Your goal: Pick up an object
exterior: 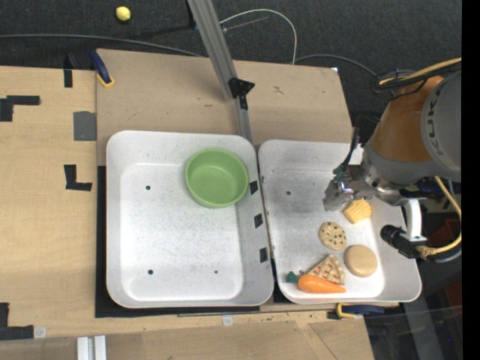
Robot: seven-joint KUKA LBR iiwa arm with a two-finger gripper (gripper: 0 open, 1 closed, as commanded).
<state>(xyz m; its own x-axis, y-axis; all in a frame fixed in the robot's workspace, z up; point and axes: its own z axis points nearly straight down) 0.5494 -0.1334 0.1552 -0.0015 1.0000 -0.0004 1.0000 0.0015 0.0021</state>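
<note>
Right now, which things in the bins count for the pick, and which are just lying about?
For the pick:
end effector
corn
cracker
bun
pizza slice
carrot
green bowl

Lying about:
yellow ball on the floor
blue clamp
cable

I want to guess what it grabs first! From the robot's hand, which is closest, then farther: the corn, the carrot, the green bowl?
Measured from the hand:
1. Corn, right beside it in the right bin.
2. Carrot, at that bin's front edge.
3. Green bowl, over in the left bin.
</note>
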